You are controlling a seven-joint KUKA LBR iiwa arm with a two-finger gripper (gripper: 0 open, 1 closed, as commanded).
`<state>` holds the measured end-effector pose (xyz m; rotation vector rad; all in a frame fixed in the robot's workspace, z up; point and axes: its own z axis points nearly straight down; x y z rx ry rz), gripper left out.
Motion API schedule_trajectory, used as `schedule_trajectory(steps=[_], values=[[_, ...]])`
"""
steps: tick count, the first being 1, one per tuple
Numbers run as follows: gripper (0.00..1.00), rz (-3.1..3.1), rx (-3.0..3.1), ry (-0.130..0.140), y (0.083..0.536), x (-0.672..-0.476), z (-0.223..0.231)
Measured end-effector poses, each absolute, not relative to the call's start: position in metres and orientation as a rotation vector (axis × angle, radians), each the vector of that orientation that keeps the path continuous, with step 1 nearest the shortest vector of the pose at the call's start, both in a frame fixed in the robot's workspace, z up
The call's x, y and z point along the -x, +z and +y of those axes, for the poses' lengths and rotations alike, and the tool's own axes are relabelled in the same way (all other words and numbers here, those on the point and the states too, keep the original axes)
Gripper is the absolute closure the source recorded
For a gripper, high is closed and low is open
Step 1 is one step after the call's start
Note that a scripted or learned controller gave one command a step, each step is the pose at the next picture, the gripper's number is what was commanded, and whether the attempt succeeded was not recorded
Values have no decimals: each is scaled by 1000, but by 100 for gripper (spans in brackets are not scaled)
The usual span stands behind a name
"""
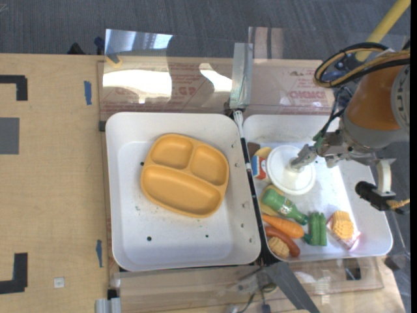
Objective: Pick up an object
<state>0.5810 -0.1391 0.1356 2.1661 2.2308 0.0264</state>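
My gripper reaches in from the right and hangs over a white round lid or bowl in the right bin. Below the white piece lie a green bottle, an orange carrot, a hot dog, a green pepper-like piece and a yellow corn cob. A red and white can lies by the bin's left wall. Nothing shows between the fingers.
The left bin holds an orange divided plate. Clear plastic walls stand behind both bins. A cardboard surface spreads to the left. The arm's orange band and cables hang over the right bin's far right corner.
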Motion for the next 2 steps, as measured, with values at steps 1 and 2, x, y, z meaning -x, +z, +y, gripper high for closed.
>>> schedule_trajectory(steps=[1,2], values=[[0,2360,-2061,4,250,-553,-186],[0,2025,-2400,-2,222,-578,-223]])
